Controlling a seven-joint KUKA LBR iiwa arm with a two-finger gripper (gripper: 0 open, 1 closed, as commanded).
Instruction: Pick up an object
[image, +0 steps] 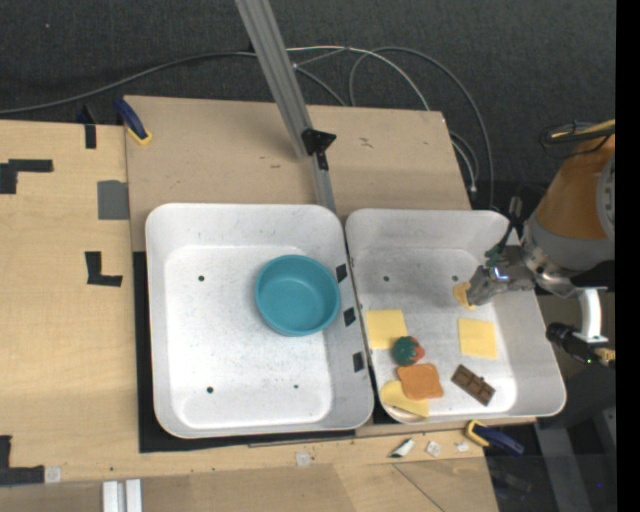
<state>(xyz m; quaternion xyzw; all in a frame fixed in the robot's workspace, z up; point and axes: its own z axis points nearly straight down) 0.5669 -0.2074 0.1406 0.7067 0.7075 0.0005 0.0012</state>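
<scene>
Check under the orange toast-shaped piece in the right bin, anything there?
Yes. A pale yellow piece pokes out from beneath the orange piece at its lower left. How far it runs underneath is covered. The green ball touches the orange piece's top edge.

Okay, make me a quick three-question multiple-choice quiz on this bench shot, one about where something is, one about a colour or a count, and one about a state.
1. Where is the bowl?
A. in the left bin
B. in the right bin
C. on the wooden bench

2. What colour is the bowl?
A. red
B. teal blue
C. yellow

3. How does the bowl stand?
A. upside down
B. on its side
C. upright, opening up

Answers:
1 A: it sits on the floor of the left bin, apart from the flat pieces in the right bin.
2 B: its rim and inside are teal blue.
3 C: the view looks down into its hollow.
</scene>
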